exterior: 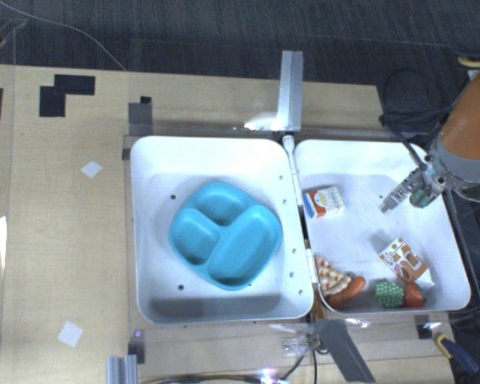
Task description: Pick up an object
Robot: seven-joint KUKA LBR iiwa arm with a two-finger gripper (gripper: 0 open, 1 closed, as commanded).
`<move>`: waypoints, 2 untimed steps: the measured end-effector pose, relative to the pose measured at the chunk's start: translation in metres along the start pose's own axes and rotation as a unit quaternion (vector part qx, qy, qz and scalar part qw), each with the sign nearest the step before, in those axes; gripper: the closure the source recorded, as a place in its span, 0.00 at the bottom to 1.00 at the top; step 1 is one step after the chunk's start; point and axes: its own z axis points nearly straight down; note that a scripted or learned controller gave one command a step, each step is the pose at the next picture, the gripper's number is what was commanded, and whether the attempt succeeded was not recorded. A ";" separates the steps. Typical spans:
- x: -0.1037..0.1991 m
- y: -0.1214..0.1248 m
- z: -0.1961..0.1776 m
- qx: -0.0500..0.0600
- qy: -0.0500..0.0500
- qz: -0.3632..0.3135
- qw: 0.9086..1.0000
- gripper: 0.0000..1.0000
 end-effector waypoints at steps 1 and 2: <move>0.000 0.000 0.000 0.000 0.000 0.000 1.000 0.00; 0.019 -0.039 0.083 0.001 0.001 -0.007 1.000 0.00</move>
